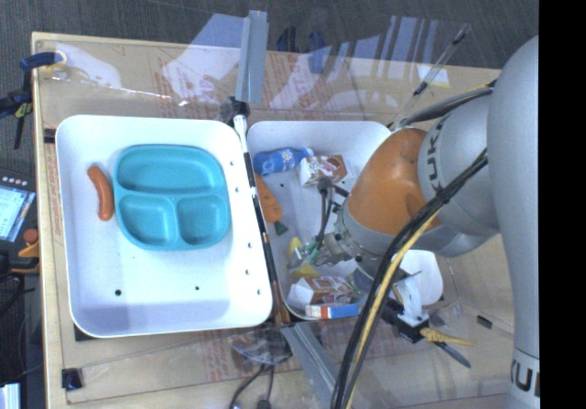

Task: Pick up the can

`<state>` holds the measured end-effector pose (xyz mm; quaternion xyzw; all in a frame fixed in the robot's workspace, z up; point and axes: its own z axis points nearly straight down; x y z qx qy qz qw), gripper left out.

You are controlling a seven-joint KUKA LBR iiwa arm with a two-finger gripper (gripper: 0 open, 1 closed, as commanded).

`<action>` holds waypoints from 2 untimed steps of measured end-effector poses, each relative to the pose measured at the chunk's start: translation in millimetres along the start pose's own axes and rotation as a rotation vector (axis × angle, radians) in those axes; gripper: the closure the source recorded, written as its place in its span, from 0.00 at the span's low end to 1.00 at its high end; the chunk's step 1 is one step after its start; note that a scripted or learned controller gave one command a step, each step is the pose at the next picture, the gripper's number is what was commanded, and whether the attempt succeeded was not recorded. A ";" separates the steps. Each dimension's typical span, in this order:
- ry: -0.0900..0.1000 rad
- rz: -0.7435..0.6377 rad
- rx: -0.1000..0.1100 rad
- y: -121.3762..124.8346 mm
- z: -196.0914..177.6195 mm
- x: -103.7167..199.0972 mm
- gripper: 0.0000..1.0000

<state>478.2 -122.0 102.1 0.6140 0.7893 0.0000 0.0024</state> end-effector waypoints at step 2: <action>0.003 0.049 0.006 171.1 -297.2 47.2 1.00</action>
